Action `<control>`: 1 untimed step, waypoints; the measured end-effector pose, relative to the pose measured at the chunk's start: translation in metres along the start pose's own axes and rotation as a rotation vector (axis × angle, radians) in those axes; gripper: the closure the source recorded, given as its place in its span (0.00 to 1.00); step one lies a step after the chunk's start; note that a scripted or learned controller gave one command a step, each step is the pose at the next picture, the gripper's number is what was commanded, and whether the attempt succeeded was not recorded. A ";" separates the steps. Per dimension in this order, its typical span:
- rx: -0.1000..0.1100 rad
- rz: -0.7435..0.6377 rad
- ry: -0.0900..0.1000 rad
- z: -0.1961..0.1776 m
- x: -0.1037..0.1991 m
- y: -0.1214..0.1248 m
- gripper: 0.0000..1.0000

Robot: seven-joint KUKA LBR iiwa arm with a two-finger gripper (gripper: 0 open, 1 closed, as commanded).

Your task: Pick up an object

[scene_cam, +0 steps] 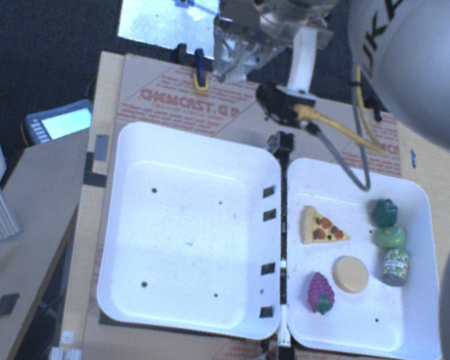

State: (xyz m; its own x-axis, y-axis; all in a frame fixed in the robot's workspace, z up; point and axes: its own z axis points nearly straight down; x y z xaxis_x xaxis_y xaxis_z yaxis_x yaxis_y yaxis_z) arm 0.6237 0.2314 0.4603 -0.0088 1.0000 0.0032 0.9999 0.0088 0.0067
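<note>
Two white bins sit side by side on a cardboard-covered bench; the objects lie in the right bin: a pizza slice, a tan disc, and a purple fruit. The gripper is raised beyond the bins' far edge, nothing is seen in it, and its opening cannot be told. A descent is best centred on one well-separated piece, such as the pizza slice, before closing.

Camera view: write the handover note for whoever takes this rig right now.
Gripper: raised above the bench's far edge, beyond the left bin, nothing seen between its fingers.
Things, all in the right bin: pizza slice, tan disc, purple grape bunch, dark green pepper, light green piece, small can.
Done: no pick yet.
Left: descend into the right bin, grasp one object, lift.
</note>
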 end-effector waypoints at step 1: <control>-0.006 0.004 0.000 -0.080 0.002 0.046 1.00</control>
State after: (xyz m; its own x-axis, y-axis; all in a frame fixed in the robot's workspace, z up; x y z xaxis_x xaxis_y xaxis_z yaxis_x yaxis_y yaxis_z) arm 0.6696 0.2338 0.5403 -0.0046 1.0000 0.0033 0.9999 0.0046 0.0128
